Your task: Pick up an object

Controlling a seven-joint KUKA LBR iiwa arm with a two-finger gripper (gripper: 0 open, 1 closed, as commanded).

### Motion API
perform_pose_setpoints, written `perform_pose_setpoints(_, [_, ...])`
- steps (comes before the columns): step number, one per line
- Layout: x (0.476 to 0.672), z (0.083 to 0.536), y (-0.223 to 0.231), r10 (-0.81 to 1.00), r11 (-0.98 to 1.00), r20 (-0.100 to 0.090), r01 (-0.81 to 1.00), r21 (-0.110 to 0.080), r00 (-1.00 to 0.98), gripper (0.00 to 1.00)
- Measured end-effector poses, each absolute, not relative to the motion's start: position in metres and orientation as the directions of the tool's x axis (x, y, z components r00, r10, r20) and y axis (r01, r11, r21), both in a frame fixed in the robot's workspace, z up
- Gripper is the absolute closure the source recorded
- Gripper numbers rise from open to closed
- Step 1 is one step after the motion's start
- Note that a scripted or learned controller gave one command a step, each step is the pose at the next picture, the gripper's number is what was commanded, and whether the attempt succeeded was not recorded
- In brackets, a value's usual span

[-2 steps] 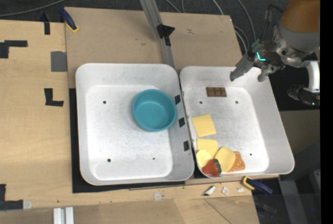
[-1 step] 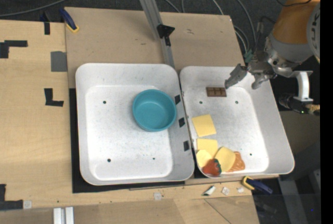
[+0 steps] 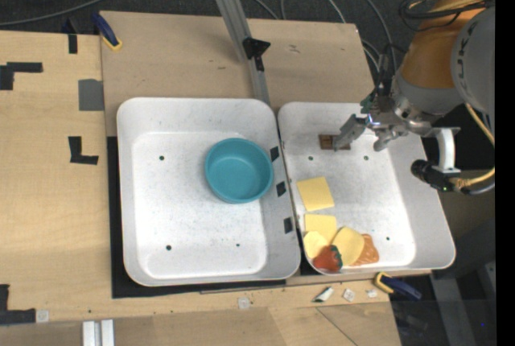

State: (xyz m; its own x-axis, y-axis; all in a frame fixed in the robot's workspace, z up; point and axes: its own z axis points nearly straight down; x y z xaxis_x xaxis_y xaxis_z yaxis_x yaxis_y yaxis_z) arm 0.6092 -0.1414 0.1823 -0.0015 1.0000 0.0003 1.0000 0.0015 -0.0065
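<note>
Left bin (image 3: 145,199): one blue bowl (image 3: 237,169), upright, near centre. Right bin (image 3: 402,208): yellow blocks (image 3: 315,193) and a red piece (image 3: 327,258) at the near edge, small brown item (image 3: 326,142) at the far end. Gripper (image 3: 364,132) over the right bin's far end, fingers spread, nothing between them.

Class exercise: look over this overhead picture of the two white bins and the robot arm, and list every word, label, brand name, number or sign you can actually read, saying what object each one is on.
None: no readable word, number, brand or sign.
The round blue plastic bowl in the left white bin is plain.
The yellow square blocks and the small brown block in the right white bin carry no print.
The black tape strips on the wooden bench are plain patches, not letters.
The metal two-finger gripper shows no legible label.
</note>
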Motion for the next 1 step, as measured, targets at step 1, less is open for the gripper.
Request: perform_pose_setpoints(1, [0.6108,0.13,-0.1506,1.0,0.001,-0.001,1.0,-0.006,-0.001,0.0])
